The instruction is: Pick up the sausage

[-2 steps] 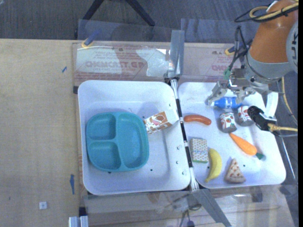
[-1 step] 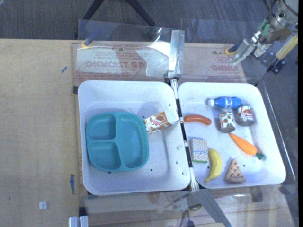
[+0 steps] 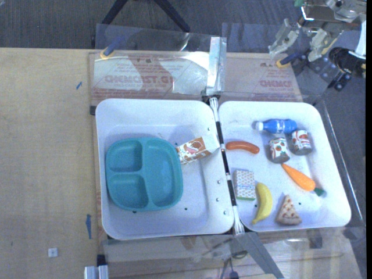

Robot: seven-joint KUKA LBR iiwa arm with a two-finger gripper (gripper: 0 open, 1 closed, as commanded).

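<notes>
Claw (image 3: 301,38) first: we see it at the upper right of the camera view, hanging past the far edge of the right bin (image 3: 334,173), well apart from everything inside. Its two pale fingers (image 3: 281,38) are spread, with nothing between them, so we read it as open.

Moving outward into the right bin, we find the blue bottle (image 3: 275,126) lying on its side near the far wall. Just in front of it stand two small cans (image 3: 289,146), side by side and touching or nearly so. The sausage (image 3: 242,147) lies left of the cans, close to the bin's left wall. Its long axis runs roughly left to right across the view, the right end dipping slightly toward us. It touches none of the other items.

Nearer the front of this bin we see the carrot (image 3: 300,178), slanting with its green tip toward the lower right, the pizza slice (image 3: 287,211), the banana (image 3: 263,201) standing lengthwise front to back, and a small patterned box (image 3: 244,184) against the left wall.

The left bin (image 3: 145,112) holds a teal divided plate (image 3: 143,173) with three compartments, and a small carton (image 3: 192,150) tilted just beside the plate's far right corner.

Both bins sit side by side on the table (image 3: 40,156).
</notes>
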